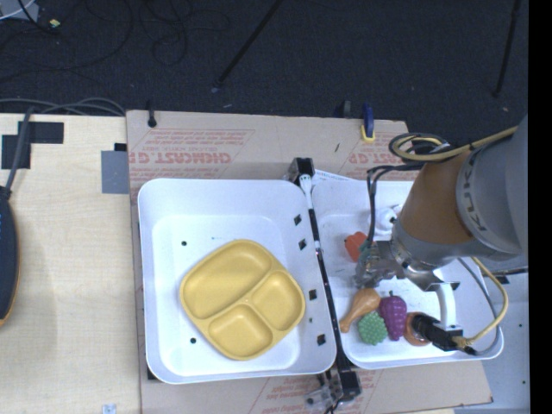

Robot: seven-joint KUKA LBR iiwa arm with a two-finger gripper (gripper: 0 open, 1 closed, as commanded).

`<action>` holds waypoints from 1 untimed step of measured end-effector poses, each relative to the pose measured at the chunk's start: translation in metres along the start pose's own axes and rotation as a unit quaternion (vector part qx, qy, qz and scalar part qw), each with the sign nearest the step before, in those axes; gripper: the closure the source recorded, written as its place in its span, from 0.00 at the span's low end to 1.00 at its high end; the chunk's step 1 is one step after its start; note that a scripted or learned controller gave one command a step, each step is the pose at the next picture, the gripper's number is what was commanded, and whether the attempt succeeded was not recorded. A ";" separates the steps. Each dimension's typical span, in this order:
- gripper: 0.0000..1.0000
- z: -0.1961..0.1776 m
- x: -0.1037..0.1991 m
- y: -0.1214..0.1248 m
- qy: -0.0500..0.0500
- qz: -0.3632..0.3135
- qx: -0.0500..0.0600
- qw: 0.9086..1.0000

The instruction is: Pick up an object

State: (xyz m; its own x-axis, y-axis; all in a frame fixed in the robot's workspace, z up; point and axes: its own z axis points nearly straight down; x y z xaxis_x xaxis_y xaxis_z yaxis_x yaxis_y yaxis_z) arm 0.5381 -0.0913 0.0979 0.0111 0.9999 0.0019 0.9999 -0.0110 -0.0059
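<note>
- I saw the arm [457, 214] reaching in from the right of the frame, its orange band over the right bin [345, 205].
- The gripper [373, 270] sat low in that bin, near its middle; I could not tell how it stood, as the wrist and cables hid the tip.
- Just upper left of the gripper lay a small orange-red piece [354, 245], partly covered.
- Below the gripper, in the lower part of the right bin, a cluster of toy foods lay close together: a tan drumstick [360, 306], a green bumpy ball [373, 328], a purple bunch of grapes [394, 314] and an orange ring-shaped piece [417, 329], the last partly under a black cable end.
- None of these showed as lifted; they rested on the bin floor.
- In the left bin [164, 222], a yellow three-part plate [241, 297] lay flat, toward the lower centre of the frame.
</note>
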 end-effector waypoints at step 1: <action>1.00 -0.094 0.072 -0.041 0.001 -0.009 -0.003 1.000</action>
State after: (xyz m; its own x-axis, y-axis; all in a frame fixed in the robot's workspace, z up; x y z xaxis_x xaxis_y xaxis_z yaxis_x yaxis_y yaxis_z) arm 0.4983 -0.0191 0.1921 -0.0065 1.0000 0.0038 1.0000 0.0065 0.0003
